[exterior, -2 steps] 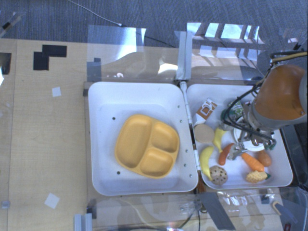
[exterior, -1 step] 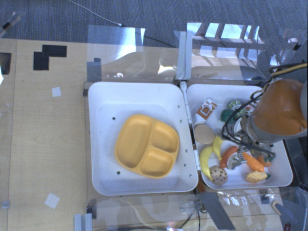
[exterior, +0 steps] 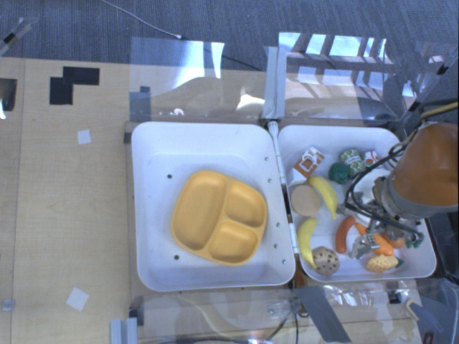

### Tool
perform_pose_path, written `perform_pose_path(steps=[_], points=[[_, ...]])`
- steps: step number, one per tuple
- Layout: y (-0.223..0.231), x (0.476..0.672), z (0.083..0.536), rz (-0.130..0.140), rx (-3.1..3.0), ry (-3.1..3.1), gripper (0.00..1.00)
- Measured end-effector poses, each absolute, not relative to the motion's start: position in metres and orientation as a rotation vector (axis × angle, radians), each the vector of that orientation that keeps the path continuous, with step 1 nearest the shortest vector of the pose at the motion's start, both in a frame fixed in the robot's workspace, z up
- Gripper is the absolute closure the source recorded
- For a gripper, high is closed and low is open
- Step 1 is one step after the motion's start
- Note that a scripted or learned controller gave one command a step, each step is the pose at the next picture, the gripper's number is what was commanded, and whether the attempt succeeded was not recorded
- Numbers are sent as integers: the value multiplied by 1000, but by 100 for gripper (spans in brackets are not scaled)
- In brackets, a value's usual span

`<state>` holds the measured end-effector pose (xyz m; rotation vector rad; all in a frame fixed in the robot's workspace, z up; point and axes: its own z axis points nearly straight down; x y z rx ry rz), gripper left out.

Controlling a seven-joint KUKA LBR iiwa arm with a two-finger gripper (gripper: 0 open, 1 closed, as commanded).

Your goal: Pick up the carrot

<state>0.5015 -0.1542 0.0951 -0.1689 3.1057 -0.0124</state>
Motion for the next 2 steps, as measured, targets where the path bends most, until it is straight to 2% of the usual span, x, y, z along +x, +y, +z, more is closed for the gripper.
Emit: perform_pose_path(steps=[1, 2], points=[[-182, 495, 89, -5, -292, 3114, 0], [-149, 501, 89, -8, -343, 3109, 0]])
